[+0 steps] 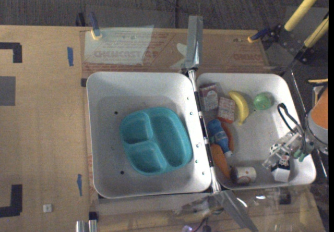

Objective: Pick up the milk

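Small red-and-white milk carton (209,96) flat in right bin's upper-left corner.

Colours on the sorting bench

A teal divided plate (155,140) is seen in the left white bin (99,95); a yellow banana (240,106), green ball (262,101), orange carrot (220,159) and blue bottle (218,133) are seen in the right white bin (292,90), near a grey arm (319,121) banded orange.

the two white bins (104,95) look like smooth matt plastic, the teal divided plate (155,141) is glossy plastic, the bench (36,137) shows pale wood grain, and the divider strip (194,43) is dull metal.
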### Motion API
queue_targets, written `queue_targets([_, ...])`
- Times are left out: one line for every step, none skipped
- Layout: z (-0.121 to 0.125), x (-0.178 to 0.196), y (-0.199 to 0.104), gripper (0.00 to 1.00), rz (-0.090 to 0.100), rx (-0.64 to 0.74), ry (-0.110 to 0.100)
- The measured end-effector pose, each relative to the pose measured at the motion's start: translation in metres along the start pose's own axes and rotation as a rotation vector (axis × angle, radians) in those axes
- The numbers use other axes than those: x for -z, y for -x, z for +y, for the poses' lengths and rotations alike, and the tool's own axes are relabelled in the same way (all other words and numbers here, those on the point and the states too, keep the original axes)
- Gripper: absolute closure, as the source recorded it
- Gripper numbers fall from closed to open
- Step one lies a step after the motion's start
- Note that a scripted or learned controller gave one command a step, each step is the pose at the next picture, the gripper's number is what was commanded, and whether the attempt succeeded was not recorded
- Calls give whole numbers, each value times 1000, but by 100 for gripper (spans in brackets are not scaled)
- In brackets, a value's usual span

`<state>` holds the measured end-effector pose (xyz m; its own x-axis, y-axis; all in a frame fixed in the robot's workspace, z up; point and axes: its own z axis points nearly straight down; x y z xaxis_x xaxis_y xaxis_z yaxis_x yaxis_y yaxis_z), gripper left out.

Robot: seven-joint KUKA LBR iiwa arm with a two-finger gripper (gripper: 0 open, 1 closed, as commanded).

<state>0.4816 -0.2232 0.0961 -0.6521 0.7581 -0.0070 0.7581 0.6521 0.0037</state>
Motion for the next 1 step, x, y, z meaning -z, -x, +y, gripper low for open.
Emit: queue_targets([3,13,4,100,-14,-1,10])
